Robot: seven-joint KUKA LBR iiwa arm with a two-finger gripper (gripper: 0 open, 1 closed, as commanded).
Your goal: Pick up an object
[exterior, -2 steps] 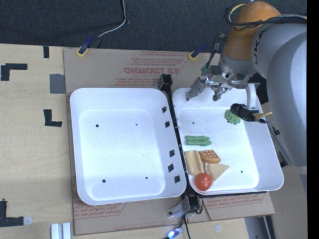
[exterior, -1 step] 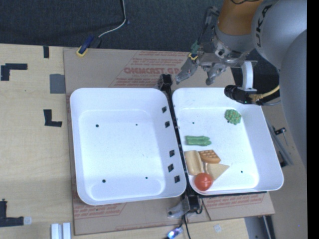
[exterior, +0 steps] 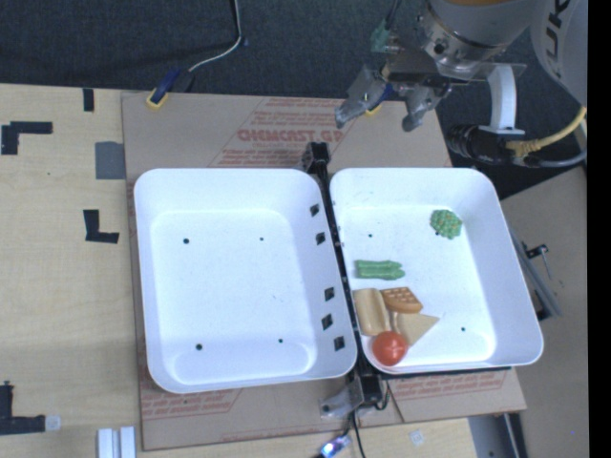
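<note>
My gripper (exterior: 384, 110) hangs high above the far edge of the right bin (exterior: 477, 191), its two fingers spread open with nothing between them. Below it in that bin lie a green broccoli piece (exterior: 445, 222) at the back right, a green pea pod (exterior: 379, 270) near the middle, a tan bread piece (exterior: 368, 310), a small waffle (exterior: 403, 301), a pale wedge (exterior: 417, 326) and a red tomato (exterior: 389, 348) at the front left corner.
The left bin (exterior: 153, 208) sits beside the right one, joined by a black clip strip (exterior: 325, 256). Both rest on a cardboard sheet (exterior: 277, 132) on the wooden bench. A cable (exterior: 215, 55) trails at the back left.
</note>
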